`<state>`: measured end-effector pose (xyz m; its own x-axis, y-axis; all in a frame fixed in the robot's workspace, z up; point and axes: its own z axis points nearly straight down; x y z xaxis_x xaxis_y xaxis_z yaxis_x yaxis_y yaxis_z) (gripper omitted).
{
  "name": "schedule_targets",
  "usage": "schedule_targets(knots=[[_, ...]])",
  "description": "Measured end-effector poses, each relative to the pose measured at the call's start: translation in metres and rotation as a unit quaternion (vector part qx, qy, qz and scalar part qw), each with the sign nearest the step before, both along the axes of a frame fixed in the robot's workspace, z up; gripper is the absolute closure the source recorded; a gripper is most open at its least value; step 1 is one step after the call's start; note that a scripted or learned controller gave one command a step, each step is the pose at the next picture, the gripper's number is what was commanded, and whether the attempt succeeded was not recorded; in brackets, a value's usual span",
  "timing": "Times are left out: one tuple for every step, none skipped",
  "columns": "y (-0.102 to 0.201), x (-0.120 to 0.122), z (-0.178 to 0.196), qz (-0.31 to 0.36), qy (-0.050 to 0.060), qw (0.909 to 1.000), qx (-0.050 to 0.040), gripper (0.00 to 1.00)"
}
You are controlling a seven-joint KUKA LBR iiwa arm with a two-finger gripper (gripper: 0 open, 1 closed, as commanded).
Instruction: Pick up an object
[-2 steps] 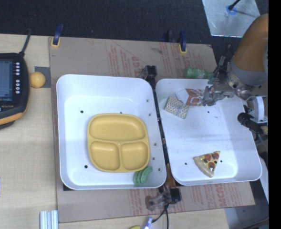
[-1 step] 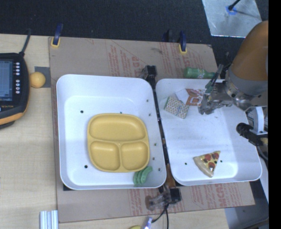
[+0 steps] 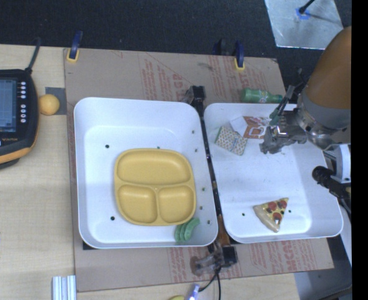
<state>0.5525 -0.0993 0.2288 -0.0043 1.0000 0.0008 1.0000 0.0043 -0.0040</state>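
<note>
A toy pizza slice (image 3: 272,213) lies in the right bin (image 3: 296,180), near its front edge, well apart from everything else in there. Toward the back of the same bin sit a small patterned packet (image 3: 232,140) and, just beside it, a white card with red print (image 3: 254,127). The hand (image 3: 275,137) hangs over that back part of the right bin, next to the card; whether it is open or closed cannot be told, since its dark parts blur together there. Nothing can be seen gripped in it. The arm (image 3: 332,80) comes in from the right, its orange band above the grey wrist.

The left bin (image 3: 96,167) holds a yellow divided plate (image 3: 154,185) with three compartments, and a green toy (image 3: 186,231) rests at the plate's front right corner against the bin wall. Behind the right bin, on the cardboard sheet (image 3: 140,74) that covers the bench, lies a green bottle (image 3: 258,95). At far left sit a control pendant (image 3: 5,114) and a yellow ball (image 3: 49,104).
</note>
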Motion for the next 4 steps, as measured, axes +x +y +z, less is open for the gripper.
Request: schedule_targets(knots=[[-0.017,0.046,-0.006,0.001,-0.001,1.0000,-0.0002,1.00],[0.028,0.033,-0.002,0.001,0.000,1.0000,-0.0006,1.00],[0.026,0.033,0.008,0.001,0.001,1.0000,-0.0006,1.00],[0.032,0.046,0.025,-0.001,-0.001,1.0000,0.0000,1.00]])
